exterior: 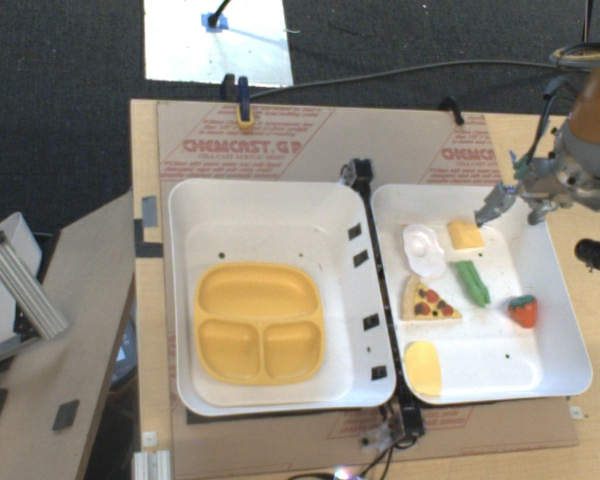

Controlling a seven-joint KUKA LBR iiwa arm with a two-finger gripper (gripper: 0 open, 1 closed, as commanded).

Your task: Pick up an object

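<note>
The arm (590, 133) reaches in from the right, and its hand (510, 204) hangs over the far right part of the right bin (560, 298). One grey finger (492, 208) points down toward the near left, and a second shows at the right; they look spread apart, with nothing between them.

Just below and left of the hand lies a yellow cheese block (466, 235), close to the left finger's tip but not clearly touching it. Beside the cheese is a white fried egg (423, 249). Nearer the camera lie a green vegetable piece (473, 281), a pizza slice (429, 301), a red strawberry (522, 310) and a pale yellow oval piece (423, 367).

The left bin (195, 228) holds a yellow divided plate (260, 322). Both bins sit on a cardboard sheet (310, 133) on the counter (145, 158).
</note>
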